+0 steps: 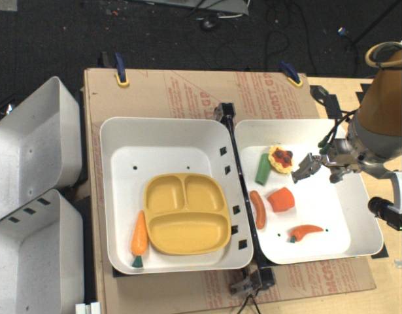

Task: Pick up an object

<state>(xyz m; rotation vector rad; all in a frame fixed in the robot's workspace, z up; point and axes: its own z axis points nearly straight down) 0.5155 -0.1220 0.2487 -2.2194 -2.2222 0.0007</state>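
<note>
The right bin (357,241) holds a green piece (263,169), a yellow and red pizza-like toy (280,158), a sausage (257,209), an orange-red block (281,199) and a red pepper (305,231). My gripper (306,169) hangs over the right bin's upper middle, just right of the pizza toy and above the orange-red block. Its dark fingers (301,172) point left and stand slightly apart with nothing between them.
The left bin (116,175) holds a yellow divided tray (186,213) and a carrot (140,235) beside it. Two more white bins (31,149) stand off the bench at the left. Clamps sit on the divider (234,175) between the bins.
</note>
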